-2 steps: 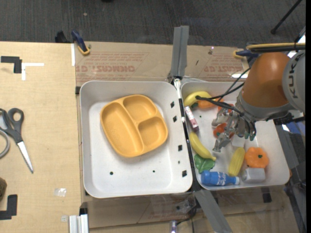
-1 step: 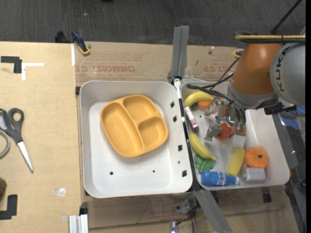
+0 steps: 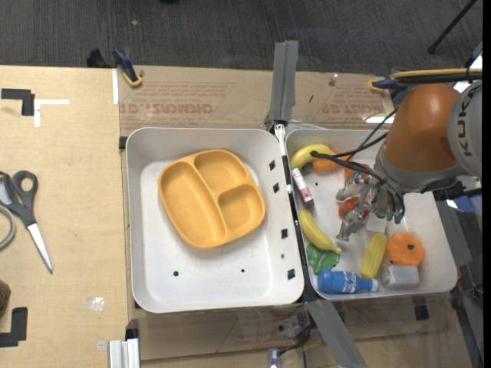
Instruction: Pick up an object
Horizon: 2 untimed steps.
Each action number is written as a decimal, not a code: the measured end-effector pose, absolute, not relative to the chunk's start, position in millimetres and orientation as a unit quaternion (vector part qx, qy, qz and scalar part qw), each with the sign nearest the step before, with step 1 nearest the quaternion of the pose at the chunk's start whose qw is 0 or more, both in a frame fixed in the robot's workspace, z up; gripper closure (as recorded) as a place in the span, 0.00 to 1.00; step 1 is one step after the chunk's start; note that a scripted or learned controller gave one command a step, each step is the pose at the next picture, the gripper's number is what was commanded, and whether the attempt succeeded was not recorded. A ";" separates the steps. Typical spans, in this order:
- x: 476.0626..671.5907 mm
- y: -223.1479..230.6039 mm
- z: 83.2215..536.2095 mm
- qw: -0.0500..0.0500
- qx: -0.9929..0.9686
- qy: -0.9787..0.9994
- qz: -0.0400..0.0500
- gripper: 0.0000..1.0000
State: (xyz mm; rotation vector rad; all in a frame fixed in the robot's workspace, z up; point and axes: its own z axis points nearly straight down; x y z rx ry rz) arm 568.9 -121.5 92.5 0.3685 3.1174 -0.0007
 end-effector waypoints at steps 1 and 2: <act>585.2 -96.3 92.3 0.002 0.081 0.997 0.000 0.00; 586.8 -96.4 103.0 0.005 0.082 0.997 0.000 1.00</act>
